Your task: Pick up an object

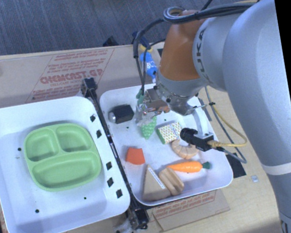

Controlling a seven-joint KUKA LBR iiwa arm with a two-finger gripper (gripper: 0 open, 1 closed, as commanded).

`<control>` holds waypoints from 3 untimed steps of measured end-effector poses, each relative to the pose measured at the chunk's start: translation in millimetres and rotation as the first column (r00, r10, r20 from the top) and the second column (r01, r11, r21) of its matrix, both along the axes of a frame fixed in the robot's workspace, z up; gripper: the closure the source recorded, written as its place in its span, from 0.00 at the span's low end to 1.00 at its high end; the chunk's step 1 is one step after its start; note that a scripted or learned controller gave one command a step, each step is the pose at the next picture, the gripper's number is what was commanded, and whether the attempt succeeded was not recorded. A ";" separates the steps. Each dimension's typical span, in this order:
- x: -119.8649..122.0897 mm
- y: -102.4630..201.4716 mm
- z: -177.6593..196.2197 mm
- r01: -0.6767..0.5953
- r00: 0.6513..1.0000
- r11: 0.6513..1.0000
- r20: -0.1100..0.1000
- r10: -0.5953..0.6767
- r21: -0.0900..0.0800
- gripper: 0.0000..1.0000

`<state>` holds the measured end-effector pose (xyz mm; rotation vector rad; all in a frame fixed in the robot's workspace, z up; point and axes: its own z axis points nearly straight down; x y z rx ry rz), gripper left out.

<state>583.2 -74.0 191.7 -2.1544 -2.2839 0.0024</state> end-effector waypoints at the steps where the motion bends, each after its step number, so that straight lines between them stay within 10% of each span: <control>1: -0.1 -0.1 -0.1 0.000 1.000 1.000 0.000 0.000 0.000 0.00; 3: 72.5 -30.4 -100.3 0.040 0.999 0.999 -0.006 -0.040 0.001 0.00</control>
